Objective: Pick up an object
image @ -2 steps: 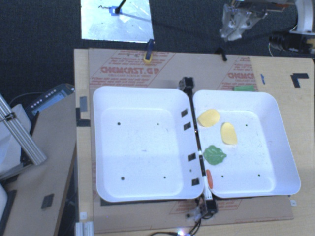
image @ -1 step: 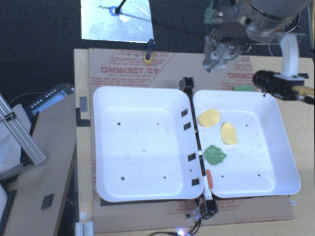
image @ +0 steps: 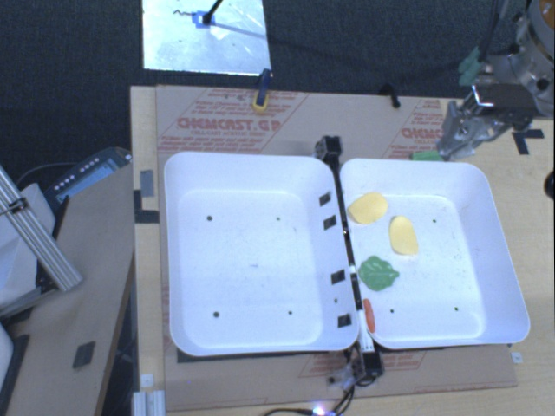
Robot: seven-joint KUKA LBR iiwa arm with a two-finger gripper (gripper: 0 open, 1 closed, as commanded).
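Objects for picking lay in the right bin alone, four of them, all toward its left half. Furthest left in the scene, the counter [image: 104, 258] was pale wood, with a ribbed metal rail lying at a slant beside a small grey handheld device [image: 91, 170]. Dark carpet ran behind the counter, and on it sat a shiny square metal plate [image: 205, 22]. A cardboard sheet [image: 286, 115] printed with red lettering lay under both bins, and a small yellow clip [image: 260, 102] sat at its far edge. The left bin [image: 251, 250] was shallow and white, with a few dark dots on its floor. A row of black clips ran down the seam where the two bins met. The right bin [image: 434, 258] held a yellow round piece [image: 368, 207] near its far-left corner, a yellow oval piece [image: 403, 236] just right of it and apart from it, a green leafy piece [image: 378, 273] nearer the front, and a small red piece [image: 369, 315] against the left wall by the seam. The arm [image: 529, 59] came in from the upper right, its wrist hanging beyond the right bin's far-right corner. The jaws [image: 460, 137] pointed down over the cardboard just outside the bin's rim, and whether they were open or closed I cannot tell
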